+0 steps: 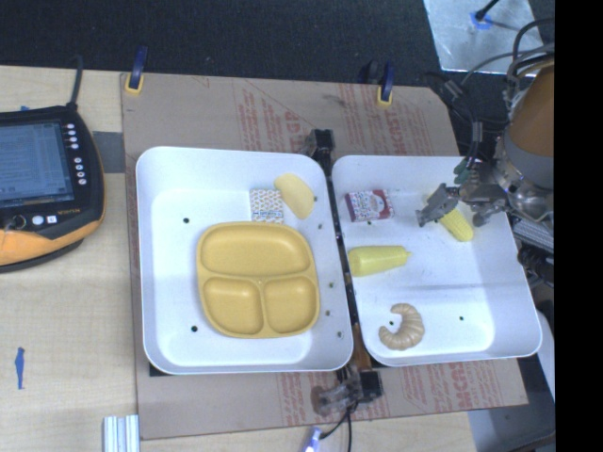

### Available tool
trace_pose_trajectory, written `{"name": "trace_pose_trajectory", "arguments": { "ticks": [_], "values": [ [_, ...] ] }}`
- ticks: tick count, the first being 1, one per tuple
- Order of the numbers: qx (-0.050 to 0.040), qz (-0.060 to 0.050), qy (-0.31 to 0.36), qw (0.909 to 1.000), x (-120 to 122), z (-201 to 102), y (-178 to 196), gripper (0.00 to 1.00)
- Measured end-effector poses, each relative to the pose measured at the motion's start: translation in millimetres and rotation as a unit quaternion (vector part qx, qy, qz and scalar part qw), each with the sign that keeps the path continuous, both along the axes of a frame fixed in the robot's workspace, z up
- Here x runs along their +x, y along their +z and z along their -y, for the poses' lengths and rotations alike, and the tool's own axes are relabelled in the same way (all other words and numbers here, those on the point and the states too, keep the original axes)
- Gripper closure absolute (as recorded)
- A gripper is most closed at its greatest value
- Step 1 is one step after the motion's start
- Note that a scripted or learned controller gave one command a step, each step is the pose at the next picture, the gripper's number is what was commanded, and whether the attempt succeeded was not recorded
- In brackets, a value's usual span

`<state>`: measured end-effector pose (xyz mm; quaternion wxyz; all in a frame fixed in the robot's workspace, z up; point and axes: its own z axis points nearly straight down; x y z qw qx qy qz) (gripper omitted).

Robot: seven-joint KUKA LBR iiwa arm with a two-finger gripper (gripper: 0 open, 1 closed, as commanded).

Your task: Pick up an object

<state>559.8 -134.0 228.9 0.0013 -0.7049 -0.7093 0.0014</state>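
Observation:
My gripper (459, 211) hangs over the upper right part of the right bin (490, 295), its two dark fingers (431, 207) spread open. A small yellow piece (459, 225) lies on the bin floor between and just below the fingertips, and the fingers do not close on it. In the same bin are a maroon and white packet (367, 204), a pale yellow bottle (377, 260) lying on its side, and a tan croissant-shaped item (402, 327) near the front.
The left bin (160, 252) holds a yellow divided plate (257, 278), a yellow rounded piece (295, 195) and a small checkered packet (267, 205). A tablet pendant (42, 182) lies on the bench at far left. Blue clamps (382, 81) hold the cardboard at the back.

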Motion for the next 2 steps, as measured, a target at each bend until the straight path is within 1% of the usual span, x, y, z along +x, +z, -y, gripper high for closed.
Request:
{"name": "trace_pose_trajectory", "arguments": {
  "ticks": [1,2],
  "values": [
    [0.0000,0.001,-0.002,1.0000,60,45,-19,0.00],
    [-0.0002,-0.001,0.000,1.0000,96,77,-138,0.00]
  ]
}}
